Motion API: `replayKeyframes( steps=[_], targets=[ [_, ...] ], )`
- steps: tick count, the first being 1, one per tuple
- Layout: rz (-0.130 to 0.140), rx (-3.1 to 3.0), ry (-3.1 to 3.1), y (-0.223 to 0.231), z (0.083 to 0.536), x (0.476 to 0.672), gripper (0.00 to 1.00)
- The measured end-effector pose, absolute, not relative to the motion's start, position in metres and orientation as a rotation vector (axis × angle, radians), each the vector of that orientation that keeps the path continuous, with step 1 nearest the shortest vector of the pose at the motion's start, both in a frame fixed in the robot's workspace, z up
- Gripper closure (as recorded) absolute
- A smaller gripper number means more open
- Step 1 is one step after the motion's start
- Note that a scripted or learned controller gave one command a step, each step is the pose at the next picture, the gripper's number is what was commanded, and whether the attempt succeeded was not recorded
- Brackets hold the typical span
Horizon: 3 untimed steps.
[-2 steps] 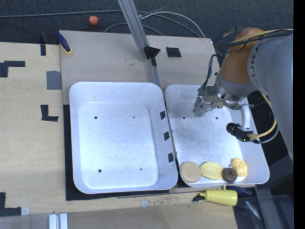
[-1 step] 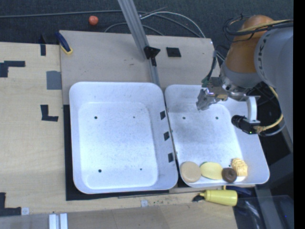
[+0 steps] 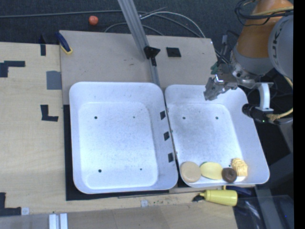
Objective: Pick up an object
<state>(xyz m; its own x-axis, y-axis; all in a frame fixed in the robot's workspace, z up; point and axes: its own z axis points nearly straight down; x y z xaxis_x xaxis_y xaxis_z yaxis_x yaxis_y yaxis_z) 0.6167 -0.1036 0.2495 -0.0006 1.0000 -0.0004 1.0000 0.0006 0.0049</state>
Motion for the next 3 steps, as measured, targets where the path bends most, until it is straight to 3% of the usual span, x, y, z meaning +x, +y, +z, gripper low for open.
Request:
replayKeyframes(
  steps=[3],
  targets=[
    [0.000,2.217,2.228,0.063,0.250,0.603,1.00]
  ],
)
